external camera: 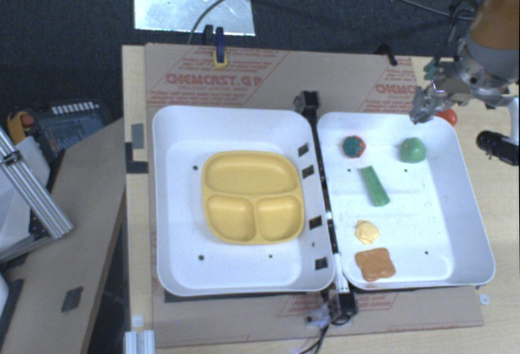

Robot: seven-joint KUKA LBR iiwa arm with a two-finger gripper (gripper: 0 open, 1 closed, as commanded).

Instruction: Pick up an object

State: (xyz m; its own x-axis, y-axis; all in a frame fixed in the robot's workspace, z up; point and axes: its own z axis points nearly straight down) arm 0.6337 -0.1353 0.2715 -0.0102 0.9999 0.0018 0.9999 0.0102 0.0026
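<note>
The gripper hung at the upper right of the frame, above the far rim of the right bin; something orange showed at its tip, too small to identify, and whether it was clenched or released could not be told. All the pickable things lay in that right bin, probably so one reach could serve them: a teal ball and a green ball near the top, well apart, a green bar lying aslant below, then a pale yellow lump just above a tan slab. The left bin held a yellow divided tray, likely the drop spot. The green ball sat nearest the gripper, seemingly the likeliest target
</note>
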